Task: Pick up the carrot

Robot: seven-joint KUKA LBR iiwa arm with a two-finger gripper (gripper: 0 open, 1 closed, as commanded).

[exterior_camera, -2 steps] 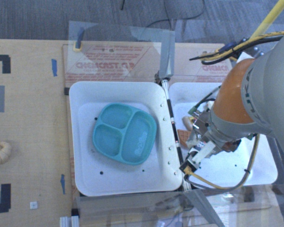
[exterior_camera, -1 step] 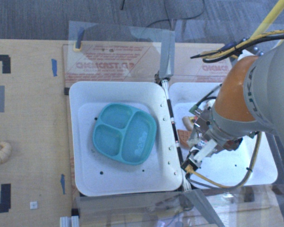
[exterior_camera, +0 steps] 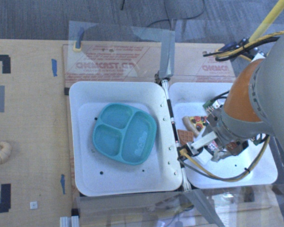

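Note:
My gripper is down inside the right bin, near its left-middle, at the end of the grey arm with the orange band. Small toy foods lie right around it. A tan piece with red spots is just up-left of it, and a brown square piece is to its left. A dark red-brown piece pokes out on its right. The arm and wrist hide the middle of this bin, so what lies beneath the gripper is out of sight.
The left bin holds a teal divided plate. A pale croissant-shaped toy lies on the bench at the far left. A yellow and black cable loops below the gripper inside the right bin.

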